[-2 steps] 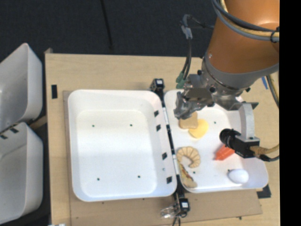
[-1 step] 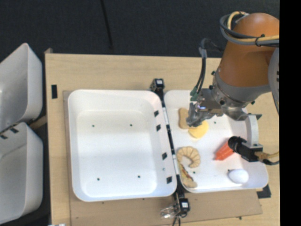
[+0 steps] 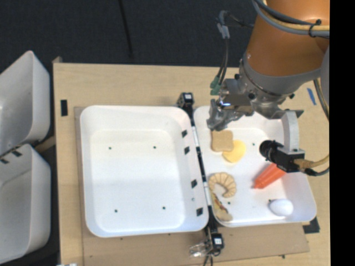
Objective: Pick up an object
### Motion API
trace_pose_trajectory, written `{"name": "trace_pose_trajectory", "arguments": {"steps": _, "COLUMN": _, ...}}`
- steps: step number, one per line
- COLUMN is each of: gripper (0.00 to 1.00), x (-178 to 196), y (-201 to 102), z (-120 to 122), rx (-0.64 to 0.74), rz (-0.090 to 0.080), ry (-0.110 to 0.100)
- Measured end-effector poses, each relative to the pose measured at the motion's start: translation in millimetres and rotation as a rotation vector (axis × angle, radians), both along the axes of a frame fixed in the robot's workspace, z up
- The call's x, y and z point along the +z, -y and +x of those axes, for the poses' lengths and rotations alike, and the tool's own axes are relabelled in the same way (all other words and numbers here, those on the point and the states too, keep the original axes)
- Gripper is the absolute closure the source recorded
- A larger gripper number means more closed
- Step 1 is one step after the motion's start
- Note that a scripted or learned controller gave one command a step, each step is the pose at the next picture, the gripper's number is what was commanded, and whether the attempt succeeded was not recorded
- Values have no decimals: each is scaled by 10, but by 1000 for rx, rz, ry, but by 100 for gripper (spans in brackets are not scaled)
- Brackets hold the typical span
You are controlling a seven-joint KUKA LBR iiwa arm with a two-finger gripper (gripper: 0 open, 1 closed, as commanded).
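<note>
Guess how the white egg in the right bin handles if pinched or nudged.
The white egg looks smooth and rounded, so it probably rolls when nudged and may slip from a pinch. It lies near the right bin corner, which might stop it.

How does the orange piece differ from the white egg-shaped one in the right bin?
Colour: the orange piece is bright orange-red; the white egg-shaped piece is plain white. Shape: the orange piece is long and tapered, like a carrot; the white one is short and rounded. Pose: the orange piece lies at a slant, partly under a black part on the arm; the white one sits in full view near the bin's front corner. Both lie in the right bin.
</note>
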State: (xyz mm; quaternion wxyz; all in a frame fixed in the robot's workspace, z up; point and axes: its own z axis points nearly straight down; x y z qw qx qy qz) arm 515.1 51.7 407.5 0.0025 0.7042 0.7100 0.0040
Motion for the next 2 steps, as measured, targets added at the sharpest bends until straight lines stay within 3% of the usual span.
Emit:
{"name": "trace_pose_trajectory", "arguments": {"steps": 1, "gripper": 100, "x": 8, "y": -176, "z": -258, "rx": -4, "rz": -2, "ry": -8}}
{"name": "trace_pose_trajectory", "arguments": {"steps": 2, "gripper": 100, "x": 594, "y": -812, "z": -251, "rx": 1, "rz": 1, "ry": -2}}
